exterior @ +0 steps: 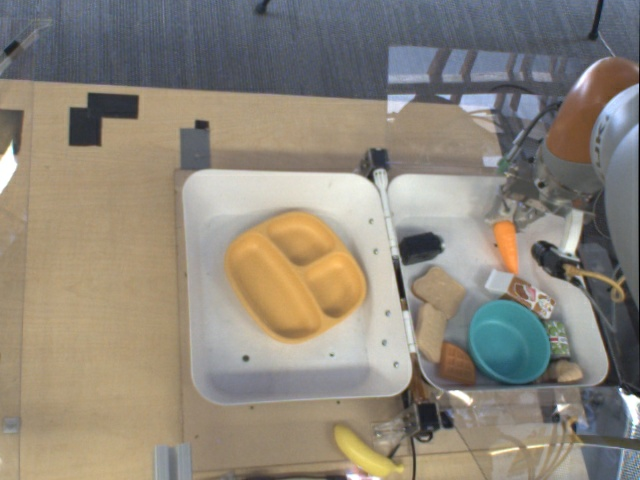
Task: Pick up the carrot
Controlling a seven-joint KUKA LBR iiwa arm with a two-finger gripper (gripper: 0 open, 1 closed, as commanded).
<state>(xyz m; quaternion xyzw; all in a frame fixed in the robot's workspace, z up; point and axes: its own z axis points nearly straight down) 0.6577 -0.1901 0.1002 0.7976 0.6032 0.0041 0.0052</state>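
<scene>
An orange carrot (507,247) lies in the right bin (450,200), near its right wall, pointing toward the front. My gripper (519,206) hangs just above and behind the carrot's far end, coming in from the right below the arm's orange band (583,110). The view is too small to tell whether the gripper touches the carrot, which still looks to be resting on the bin floor.
The right bin also holds a black object (420,246), tan bread-like pieces (438,288), a teal bowl (510,341), a small printed packet (531,296) and a white block (498,280). A yellow divided plate (295,274) sits in the left bin (210,368). A banana (364,452) lies on the bench in front.
</scene>
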